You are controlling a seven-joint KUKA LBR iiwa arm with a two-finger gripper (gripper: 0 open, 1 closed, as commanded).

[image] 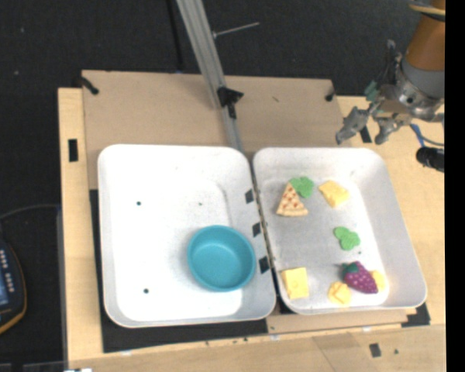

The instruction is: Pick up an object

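The grey two-finger gripper [363,130] hangs with its fingers spread and nothing between them, just past the right-hand shallow white bin [387,178] at about one o'clock from that bin's centre. In that bin lie a triangular pizza-slice toy [292,201] at eleven o'clock touching a green leafy piece [303,185], a yellow cheese wedge [334,194] at twelve, a small green lobed piece [346,238] near the centre, and a yellow block [295,282] at seven. A purple grape bunch [359,277] lies at five o'clock beside small yellow pieces [340,292], while the left-hand shallow white bin [139,177] carries a round teal plastic bowl [220,257] at its four o'clock.
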